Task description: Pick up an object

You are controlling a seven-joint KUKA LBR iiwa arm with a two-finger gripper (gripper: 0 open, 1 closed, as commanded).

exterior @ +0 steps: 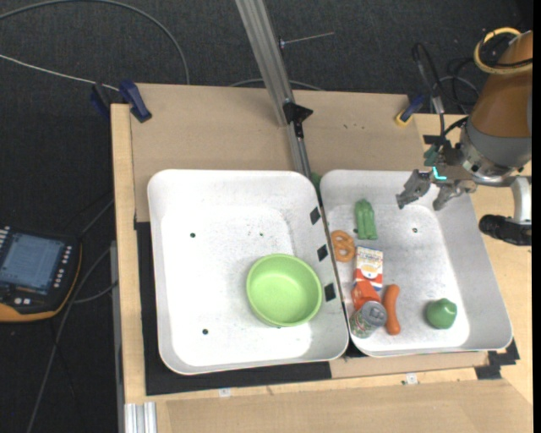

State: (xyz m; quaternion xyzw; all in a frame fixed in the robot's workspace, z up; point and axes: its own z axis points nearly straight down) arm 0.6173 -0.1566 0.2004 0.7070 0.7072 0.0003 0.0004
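Plywood bench [211, 127] bears two white bins [169, 254] over dark carpet [51, 127]

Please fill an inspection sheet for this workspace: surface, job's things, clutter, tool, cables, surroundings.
Surface: wooden bench bearing a left bin and a right bin, side by side.
Job's things: right bin holds a green block, pretzel, carton, can, orange sausage, green ball; left bin holds a green bowl.
Clutter: nothing seen.
Tool: tool open, above the right bin's far end, holding nothing.
Cables: cables on the floor behind the bench.
Surroundings: handheld pendant at left; metal pole.
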